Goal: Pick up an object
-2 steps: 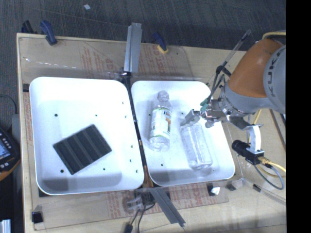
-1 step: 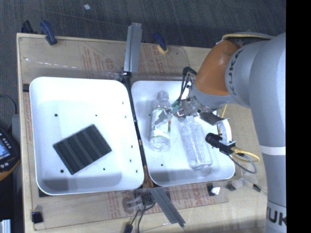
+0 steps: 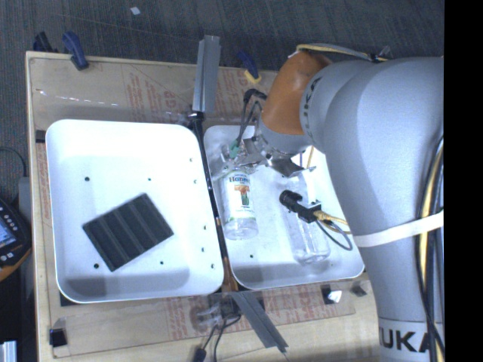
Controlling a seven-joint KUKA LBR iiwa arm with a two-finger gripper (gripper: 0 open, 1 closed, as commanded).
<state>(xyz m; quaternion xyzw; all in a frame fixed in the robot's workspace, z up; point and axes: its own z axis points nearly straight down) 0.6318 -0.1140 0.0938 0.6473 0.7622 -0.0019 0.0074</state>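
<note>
Gripper (image 3: pixel 243 155) sits at the right bin's (image 3: pixel 343 266) far-left corner, above the clear bottle's (image 3: pixel 240 202) cap; finger state cannot be told. Recommend centring over the neck before closing.

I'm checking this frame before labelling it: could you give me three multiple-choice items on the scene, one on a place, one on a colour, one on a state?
1. Where does the dark ribbed slab lie?
A. in the left bin
B. in the right bin
C. on the bench outside the bins

2. What colour are the bins?
A. blue
B. white
C. black

3. How does the clear bottle sit?
A. upright on its base
B. lying on its side
C. hanging from the arm

Key: 1 A, the slab rests on the left bin floor. 2 B, both trays look white. 3 B, the labelled bottle lies lengthwise on the right bin floor.
</note>
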